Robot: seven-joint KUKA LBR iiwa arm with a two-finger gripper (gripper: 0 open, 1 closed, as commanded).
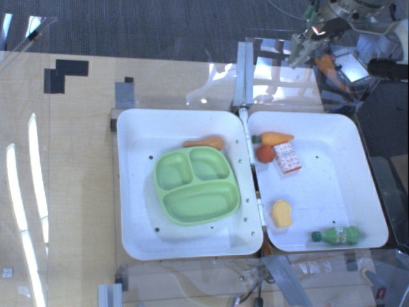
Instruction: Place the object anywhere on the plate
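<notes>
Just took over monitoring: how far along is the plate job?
Nothing looks done: the green plate holds no object. The pincer is up beyond the bins. The carrot, tomato, carton, corn and bottle lie in the right bin.

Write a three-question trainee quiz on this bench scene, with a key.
1. True or false: the green plate lies in the right bin.
2. Which item lies nearest the right bin's lower edge? A) carrot B) green bottle C) tomato
3. Fill in: the orange sausage-shaped item in the left bin lies just beyond the plate's ____ rim.

Key: 1. False, it lies in the left bin. 2. B. 3. Far. Note: the gripper is above the bench behind the right bin.
</notes>
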